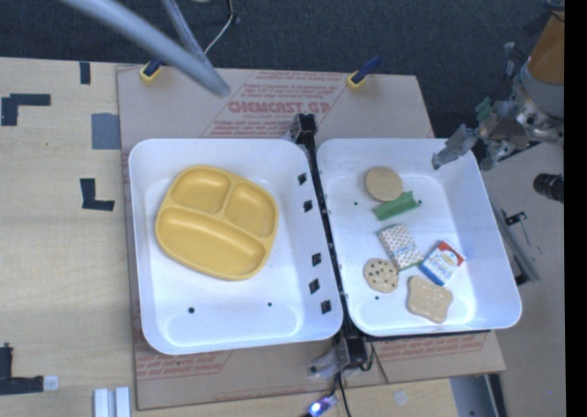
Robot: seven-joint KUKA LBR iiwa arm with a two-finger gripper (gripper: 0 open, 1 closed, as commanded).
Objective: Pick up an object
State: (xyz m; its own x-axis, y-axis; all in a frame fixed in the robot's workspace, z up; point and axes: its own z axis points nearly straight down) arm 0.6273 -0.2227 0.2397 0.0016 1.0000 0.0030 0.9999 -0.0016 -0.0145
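Hand (456, 151) hovering at the upper right rim of the right bin (486, 250), carrying nothing; cannot tell how wide it stands. All candidates lying below and left of it inside that bin: round cracker (383, 183) and green block (396, 207) nearest, then a checkered packet (400, 245), cookie (380, 274), small carton (441, 262), tan toast-shaped piece (429, 299). Pieces lying loosely apart, likely easing a single grasp. Yellow tray (217, 221) sitting far left in the left bin (147, 223).
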